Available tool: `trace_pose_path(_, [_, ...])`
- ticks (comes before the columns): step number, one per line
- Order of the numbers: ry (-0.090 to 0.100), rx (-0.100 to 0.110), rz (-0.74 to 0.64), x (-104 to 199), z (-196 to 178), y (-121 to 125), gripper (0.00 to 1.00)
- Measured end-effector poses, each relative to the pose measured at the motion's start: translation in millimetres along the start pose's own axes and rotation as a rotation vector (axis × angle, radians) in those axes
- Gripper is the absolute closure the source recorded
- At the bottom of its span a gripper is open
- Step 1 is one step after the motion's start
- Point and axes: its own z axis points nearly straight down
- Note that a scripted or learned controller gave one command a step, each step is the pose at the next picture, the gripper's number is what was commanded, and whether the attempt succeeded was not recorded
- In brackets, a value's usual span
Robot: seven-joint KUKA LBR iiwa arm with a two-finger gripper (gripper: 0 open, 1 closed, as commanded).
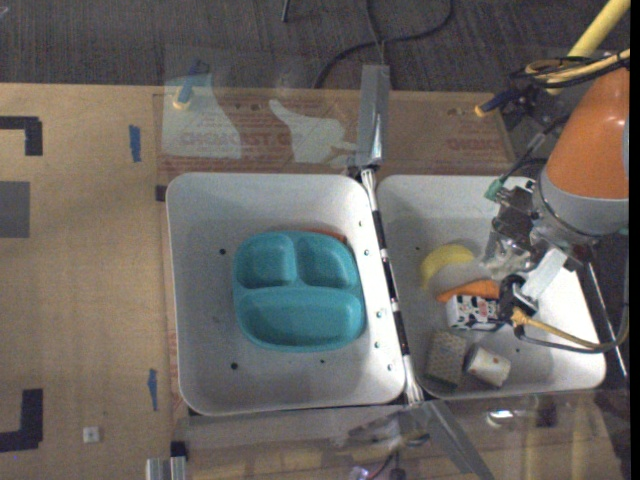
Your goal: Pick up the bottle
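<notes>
Right of frame, the grey arm's two-finger gripper (503, 264) hangs low over the glossy white right bin (405, 208); its grip state cannot be told. Just below it lies the small printed white bottle (474, 311), touching an orange carrot-shaped piece (466, 290). A smooth teal divided plastic plate (297, 289) fills the left bin (190, 218).

A robotics lab: plywood bench (80, 298) marked with tape (134, 142), two white bins (190, 218), loose cables (400, 18) across carpet (120, 18), an industrial arm (590, 158) overhead.
</notes>
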Motion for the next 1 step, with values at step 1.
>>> trace_pose_path(1, [0.0,-0.004,-0.048,15.4,-21.2,53.0,1.0])
